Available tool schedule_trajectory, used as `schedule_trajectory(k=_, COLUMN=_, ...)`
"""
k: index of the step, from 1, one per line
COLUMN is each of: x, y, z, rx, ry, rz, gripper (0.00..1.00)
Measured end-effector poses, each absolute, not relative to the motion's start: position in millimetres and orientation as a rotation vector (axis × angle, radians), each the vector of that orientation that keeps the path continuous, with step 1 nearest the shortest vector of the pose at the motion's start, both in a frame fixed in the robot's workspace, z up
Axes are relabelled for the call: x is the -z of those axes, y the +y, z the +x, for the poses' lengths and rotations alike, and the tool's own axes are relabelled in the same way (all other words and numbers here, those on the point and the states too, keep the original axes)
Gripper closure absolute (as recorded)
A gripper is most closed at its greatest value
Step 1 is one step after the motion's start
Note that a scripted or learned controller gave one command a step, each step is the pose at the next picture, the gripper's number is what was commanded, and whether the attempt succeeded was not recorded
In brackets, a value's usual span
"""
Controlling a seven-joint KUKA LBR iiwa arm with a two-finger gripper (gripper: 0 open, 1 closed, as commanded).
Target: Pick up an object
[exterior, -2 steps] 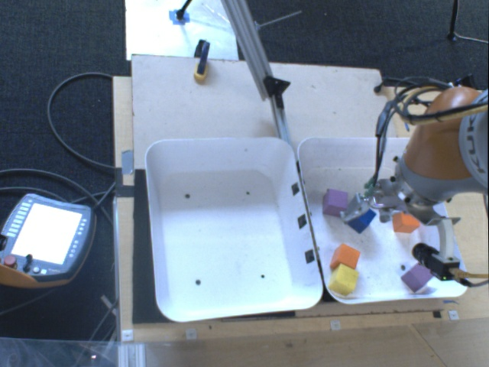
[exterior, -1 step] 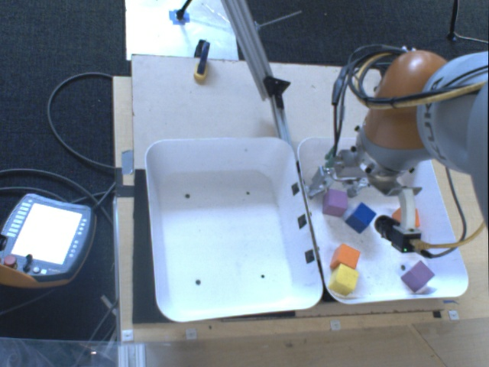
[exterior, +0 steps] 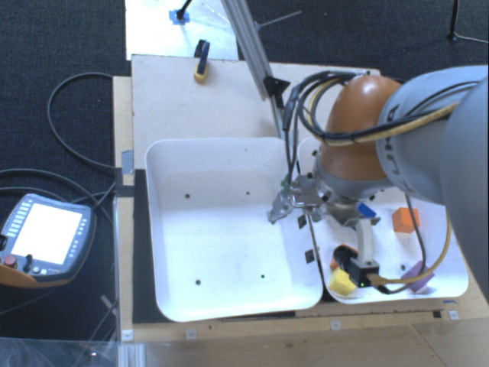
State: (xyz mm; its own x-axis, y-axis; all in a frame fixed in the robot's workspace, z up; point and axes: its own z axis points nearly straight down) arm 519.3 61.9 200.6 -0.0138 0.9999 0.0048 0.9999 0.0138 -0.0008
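I read both bins white: left bin with few small dark dots on floor, right bin lower right of frame. Orange block, yellow object, blue piece, pale purple piece in right bin. Arm grey, orange band. Cables black and yellow. Bench board beige. Floor dark grey carpet. Pendant at left: grey case, orange underside, white screen.

1. Two bins sit side by side on the bench: left bin, right bin.
2. A block and other small items lie in the right bin.
3. The arm hangs over the right bin.
4. A handheld control unit lies left of the bench.
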Motion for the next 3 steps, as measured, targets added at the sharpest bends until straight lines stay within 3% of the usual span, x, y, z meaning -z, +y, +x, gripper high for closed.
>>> schedule_trajectory(k=1, x=-200.4, y=56.0, z=520.6, rx=0.002, ry=-2.225, rz=-2.218, gripper=0.00)
schedule_trajectory(k=2, x=-263.4, y=-36.5, z=521.1, rx=0.006, ry=-2.221, rz=-2.234, gripper=0.00)
schedule_trajectory(k=3, x=-116.3, y=-95.0, z=552.5, rx=0.014, ry=-2.238, rz=-2.229, gripper=0.00)
